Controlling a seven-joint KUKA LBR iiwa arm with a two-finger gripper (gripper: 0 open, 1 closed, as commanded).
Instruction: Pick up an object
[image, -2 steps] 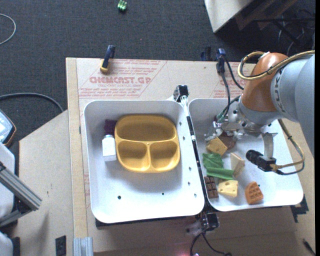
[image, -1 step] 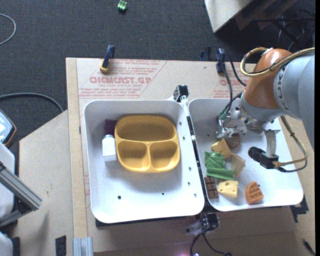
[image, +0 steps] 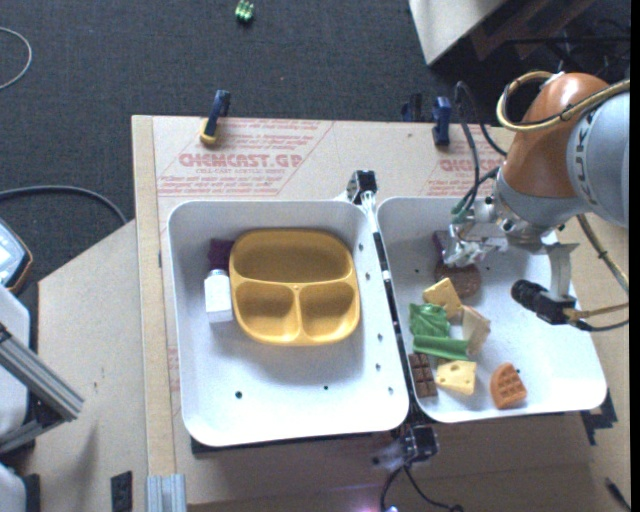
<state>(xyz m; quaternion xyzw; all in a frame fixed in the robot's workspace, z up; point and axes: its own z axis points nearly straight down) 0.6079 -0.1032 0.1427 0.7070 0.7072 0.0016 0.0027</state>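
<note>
Dark carpet under the table (image: 150, 300), two white bins on it. Target: brown block (image: 455, 275) at far-left of the right bin (image: 560, 380), directly under the tool (image: 468, 245); tool state I cannot tell. Cheese wedge (image: 442, 296), green beans (image: 432, 325), waffle (image: 508, 385) crowd the near side. Yellow tray (image: 295, 285) sits in the left bin (image: 200, 400).

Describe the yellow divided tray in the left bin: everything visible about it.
The yellow tray looks like matte moulded plastic, a rounded rectangle with three compartments: one long one at the far side, two smaller ones nearer the camera. It lies flat, open side up, in the left bin. A small white bottle sits against its left edge.
</note>
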